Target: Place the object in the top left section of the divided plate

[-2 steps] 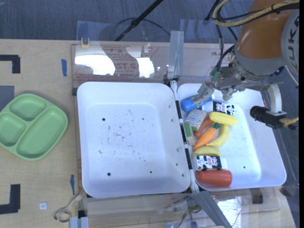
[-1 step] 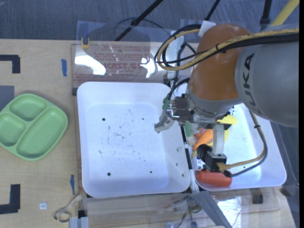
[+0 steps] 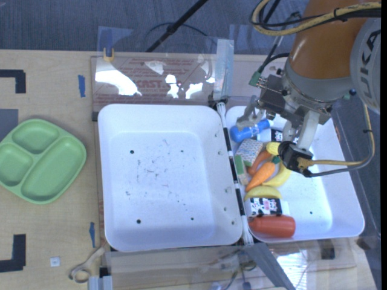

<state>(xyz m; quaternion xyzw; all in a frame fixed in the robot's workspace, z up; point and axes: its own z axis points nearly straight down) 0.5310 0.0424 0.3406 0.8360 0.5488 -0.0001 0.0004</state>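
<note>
Red cylinder [image 3: 273,225] nearest; blue bottle [image 3: 255,130] just beside end effector [image 3: 251,120].

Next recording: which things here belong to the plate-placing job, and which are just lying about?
Job: green divided plastic plate; two-finger gripper; candidates in the right white bin: orange carrot, yellow banana, red cylinder (which one is meant is unclear).
Lying about: left white bin; blue tape strip; clear plastic sheet behind the bins.

Pale wooden bench [image 3: 54,71] with black corner marks [image 3: 20,82], dark grey-blue carpet floor [image 3: 60,11] beyond its far edge
</note>
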